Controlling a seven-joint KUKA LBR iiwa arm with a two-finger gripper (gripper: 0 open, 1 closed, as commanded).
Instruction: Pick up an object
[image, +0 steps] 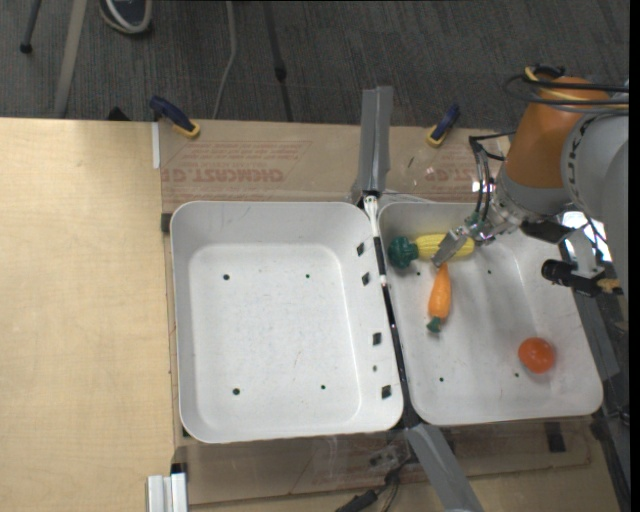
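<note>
Right bin (560, 400) holds 3 items. Corn (420, 247) lies near the back-left, long axis roughly left-right, touching the gripper (458, 246) at its right end. Can't tell gripper state. Carrot (439, 296) just below, tomato (537, 355) well apart.

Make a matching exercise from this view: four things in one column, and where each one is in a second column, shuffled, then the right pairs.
Things:
1. corn cob
2. carrot
3. orange ball
4. gripper

Places:
A. near the right bin's front right corner
B. at the right bin's back left, its green end toward the divider
C. low over the yellow end of the corn cob
D. in the right bin, just in front of the corn cob, its green end toward the front

Pairs: 1-B, 2-D, 3-A, 4-C
</note>
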